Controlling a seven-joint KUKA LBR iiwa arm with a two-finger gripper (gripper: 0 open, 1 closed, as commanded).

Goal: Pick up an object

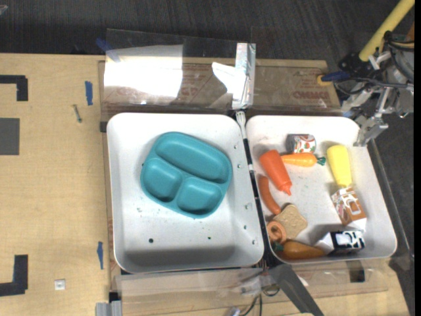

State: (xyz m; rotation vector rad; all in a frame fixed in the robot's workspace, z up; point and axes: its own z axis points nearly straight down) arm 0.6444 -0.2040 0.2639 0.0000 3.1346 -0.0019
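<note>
Pincer [366,129] above yellow bottle [339,164], lengthwise near-vertical

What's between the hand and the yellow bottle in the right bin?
Nothing visible. The hand sits at the right bin's upper right corner; the yellow bottle lies just below-left of it with bare bin floor between. The carrot and small can lie further left, off that path.

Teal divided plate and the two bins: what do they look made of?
Teal divided plate: likely moulded plastic, matte, with soft rounded compartment edges. Left bin and right bin: apparently thin white plastic, slightly glossy, with rounded rims.
</note>
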